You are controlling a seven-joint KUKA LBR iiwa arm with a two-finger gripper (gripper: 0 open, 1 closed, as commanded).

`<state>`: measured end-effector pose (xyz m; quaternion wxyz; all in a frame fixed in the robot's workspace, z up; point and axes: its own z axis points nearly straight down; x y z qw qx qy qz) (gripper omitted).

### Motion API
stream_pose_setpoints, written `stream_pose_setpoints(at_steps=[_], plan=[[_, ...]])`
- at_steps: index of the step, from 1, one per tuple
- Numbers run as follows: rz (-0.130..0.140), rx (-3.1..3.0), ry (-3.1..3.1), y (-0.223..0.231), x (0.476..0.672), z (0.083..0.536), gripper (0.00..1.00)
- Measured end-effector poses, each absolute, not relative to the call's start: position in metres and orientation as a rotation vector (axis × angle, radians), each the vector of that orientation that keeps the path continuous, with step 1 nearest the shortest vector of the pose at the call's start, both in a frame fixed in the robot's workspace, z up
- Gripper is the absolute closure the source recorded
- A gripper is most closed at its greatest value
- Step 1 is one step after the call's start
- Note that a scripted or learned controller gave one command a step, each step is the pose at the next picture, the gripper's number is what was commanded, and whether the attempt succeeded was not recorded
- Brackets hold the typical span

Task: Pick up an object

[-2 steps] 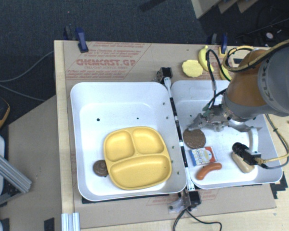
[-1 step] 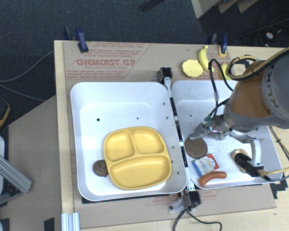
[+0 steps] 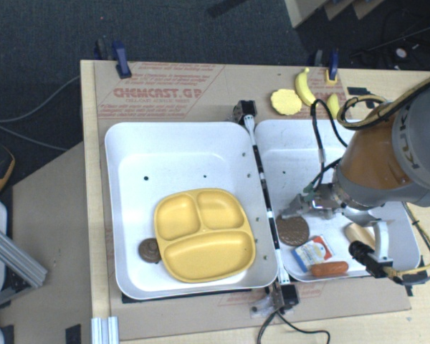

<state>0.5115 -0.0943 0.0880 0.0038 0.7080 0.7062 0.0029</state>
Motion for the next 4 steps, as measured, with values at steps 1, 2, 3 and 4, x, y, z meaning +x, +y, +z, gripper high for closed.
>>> stream_pose_setpoints(at_steps=[1, 2, 3, 4], plan=[[0.006, 2.218, 2.213, -0.155, 0.553, 0.087, 0.0], [0.013, 2.208, 2.227, -0.071, 0.538, 0.191, 0.0], [-0.006, 2.227, 2.221, -0.107, 0.537, 0.079, 0.0], [-0.003, 2.225, 2.223, -0.102, 0.518, 0.084, 0.0]])
